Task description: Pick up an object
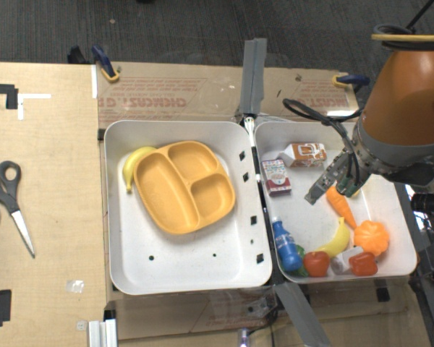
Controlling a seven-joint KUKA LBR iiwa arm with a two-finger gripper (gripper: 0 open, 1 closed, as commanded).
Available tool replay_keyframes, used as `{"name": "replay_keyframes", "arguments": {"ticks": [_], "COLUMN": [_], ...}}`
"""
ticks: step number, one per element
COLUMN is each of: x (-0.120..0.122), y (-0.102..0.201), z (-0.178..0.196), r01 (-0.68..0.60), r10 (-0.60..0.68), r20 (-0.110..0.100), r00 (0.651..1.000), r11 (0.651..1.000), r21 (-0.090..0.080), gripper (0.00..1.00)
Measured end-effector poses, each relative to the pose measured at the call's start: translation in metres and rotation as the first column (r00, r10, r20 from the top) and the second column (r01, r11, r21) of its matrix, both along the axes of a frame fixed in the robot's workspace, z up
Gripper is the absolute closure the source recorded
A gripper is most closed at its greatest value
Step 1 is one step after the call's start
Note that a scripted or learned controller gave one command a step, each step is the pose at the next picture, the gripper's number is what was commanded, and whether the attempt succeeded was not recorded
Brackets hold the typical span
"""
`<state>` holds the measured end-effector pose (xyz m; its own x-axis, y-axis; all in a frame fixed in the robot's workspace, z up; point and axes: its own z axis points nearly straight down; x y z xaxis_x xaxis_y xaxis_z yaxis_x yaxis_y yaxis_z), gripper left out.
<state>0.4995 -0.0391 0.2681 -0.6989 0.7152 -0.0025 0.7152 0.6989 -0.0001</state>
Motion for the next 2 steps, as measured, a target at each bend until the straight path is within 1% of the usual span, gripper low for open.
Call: {"name": "replay_keyframes", "arguments": {"ticks": [1, 2], "x": [0.067, 0.09], "y": [0.017, -0.068], "z": [-0.007, -0.092], "r01": [0.067, -0.05], "r10": [-0.067, 0.05], "r20": [-0.002, -0.001], "r00": [0.998, 0.999], "r11": [0.998, 0.999], "r21": [-0.001, 0.0], "gripper": [1.0, 1.0]}}
